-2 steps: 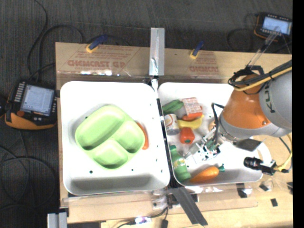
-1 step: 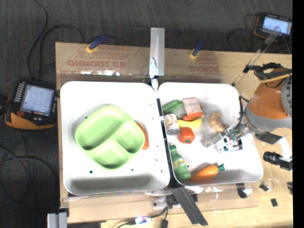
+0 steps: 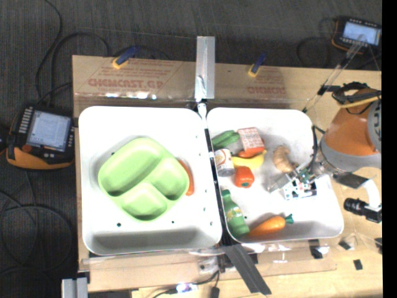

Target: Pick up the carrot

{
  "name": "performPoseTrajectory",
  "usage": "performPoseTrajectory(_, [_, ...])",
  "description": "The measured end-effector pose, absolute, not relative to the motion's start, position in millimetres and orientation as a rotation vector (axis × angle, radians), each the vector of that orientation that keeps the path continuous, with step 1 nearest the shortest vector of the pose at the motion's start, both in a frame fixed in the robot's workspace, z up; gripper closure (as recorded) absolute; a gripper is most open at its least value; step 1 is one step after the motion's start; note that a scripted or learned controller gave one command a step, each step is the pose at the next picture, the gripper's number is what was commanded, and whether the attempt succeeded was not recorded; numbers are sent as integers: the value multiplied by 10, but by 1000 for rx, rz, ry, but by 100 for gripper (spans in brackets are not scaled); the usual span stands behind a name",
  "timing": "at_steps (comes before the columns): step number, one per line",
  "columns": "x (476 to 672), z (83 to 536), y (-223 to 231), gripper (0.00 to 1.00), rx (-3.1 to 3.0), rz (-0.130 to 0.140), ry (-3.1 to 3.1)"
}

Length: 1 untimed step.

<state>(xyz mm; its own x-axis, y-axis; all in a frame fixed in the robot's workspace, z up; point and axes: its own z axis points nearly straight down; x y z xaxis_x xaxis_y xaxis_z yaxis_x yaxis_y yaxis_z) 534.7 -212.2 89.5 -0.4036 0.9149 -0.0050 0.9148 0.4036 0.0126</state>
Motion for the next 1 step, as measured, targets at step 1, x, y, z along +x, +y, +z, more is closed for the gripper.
performPoseTrajectory(1, [4898, 1595, -1061, 0, 1629, 1, 2690])
